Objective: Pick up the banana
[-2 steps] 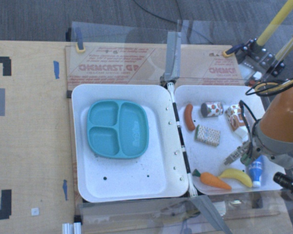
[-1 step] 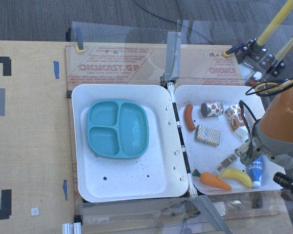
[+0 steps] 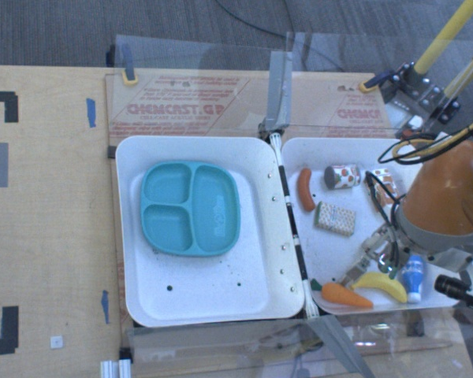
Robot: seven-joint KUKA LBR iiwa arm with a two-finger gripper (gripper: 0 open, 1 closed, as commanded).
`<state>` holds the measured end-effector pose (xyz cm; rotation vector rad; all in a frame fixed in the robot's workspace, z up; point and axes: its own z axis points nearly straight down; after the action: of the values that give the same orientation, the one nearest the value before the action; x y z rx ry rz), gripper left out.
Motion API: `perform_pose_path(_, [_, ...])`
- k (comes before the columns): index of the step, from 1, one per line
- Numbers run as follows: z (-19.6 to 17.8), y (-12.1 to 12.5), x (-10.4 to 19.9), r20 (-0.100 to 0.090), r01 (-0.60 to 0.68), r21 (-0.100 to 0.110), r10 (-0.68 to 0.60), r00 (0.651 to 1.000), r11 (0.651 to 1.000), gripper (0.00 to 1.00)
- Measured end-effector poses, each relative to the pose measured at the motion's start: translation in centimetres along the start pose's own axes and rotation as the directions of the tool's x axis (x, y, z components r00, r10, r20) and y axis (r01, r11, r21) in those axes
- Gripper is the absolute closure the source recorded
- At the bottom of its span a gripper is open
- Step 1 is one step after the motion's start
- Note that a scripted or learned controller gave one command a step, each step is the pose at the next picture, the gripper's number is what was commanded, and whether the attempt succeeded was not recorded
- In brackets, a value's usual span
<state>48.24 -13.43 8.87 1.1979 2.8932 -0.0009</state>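
The yellow banana (image 3: 385, 287) lies near the front edge of the right bin (image 3: 331, 246), between an orange carrot (image 3: 345, 294) and a small blue bottle (image 3: 412, 278). My gripper (image 3: 365, 261) hangs low just above and to the left of the banana's left end. Its two metal fingers (image 3: 355, 274) stand apart and open, with nothing between them. The grey and orange wrist (image 3: 445, 199) covers the bin's right side.
The right bin also holds a red sausage (image 3: 305, 189), a small can (image 3: 343, 176), a speckled block (image 3: 336, 218) and a packet (image 3: 384, 184) partly under cables. A teal divided plate (image 3: 191, 209) sits in the left bin (image 3: 213, 290).
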Motion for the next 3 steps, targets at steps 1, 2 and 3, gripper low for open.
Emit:
perform_pose_path(1, [-1.1,0.1,-0.1,0.002,-0.003,-0.004,0.003,1.0,1.0,1.0])
perform_pose_path(2, [-1.1,0.1,-0.1,0.002,-0.003,-0.004,0.003,1.0,1.0,0.0])
perform_pose_path(3, [0.1,-1.3,-1.3,-0.006,-0.135,-0.002,0.135,0.991,0.991,0.0])
